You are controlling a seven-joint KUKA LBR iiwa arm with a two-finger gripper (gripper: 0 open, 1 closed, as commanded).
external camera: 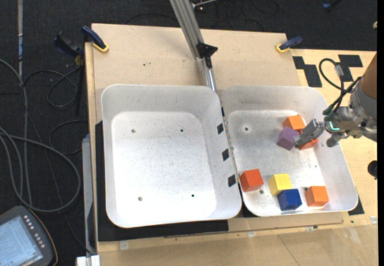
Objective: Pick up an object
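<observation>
The right bin holds several small blocks. An orange block and a purple block lie near its middle. My gripper reaches in from the right and sits just right of these two, low over a red block that it partly hides. Along the bin's front lie an orange-red block, a yellow block, a blue block and another orange block.
The left bin stands beside the right one, their rims meeting at the middle. A metal pole slants down to the bins' back junction. Clamps hold the wooden board's far corners. Cables loop near the wrist.
</observation>
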